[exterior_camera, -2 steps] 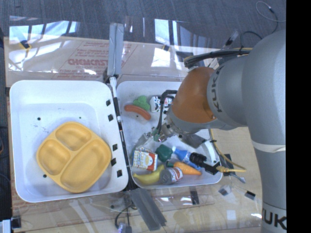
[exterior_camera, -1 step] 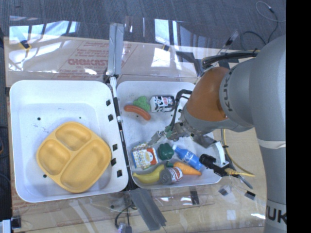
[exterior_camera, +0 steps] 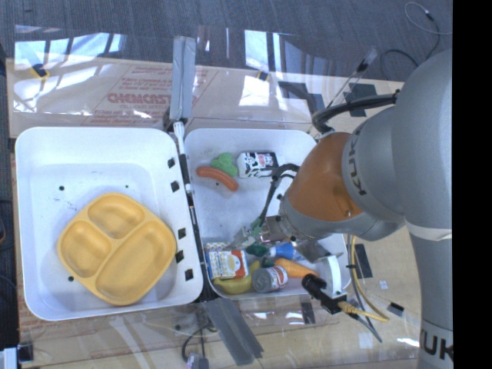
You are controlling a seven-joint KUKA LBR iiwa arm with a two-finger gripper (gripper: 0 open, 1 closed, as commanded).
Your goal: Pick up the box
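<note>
Hovering low over the box [exterior_camera: 226, 264] in the right bin [exterior_camera: 201, 206], the claw [exterior_camera: 257, 233] hides its opening; cannot tell.

Red lettering reading "CHEMCAST" runs along the clear sheet [exterior_camera: 138, 91] in the upper left of the frame. White letters "KU" stand on the grey arm [exterior_camera: 438, 348] at the lower right. Print on the small box [exterior_camera: 225, 264] is too small to read.
</note>
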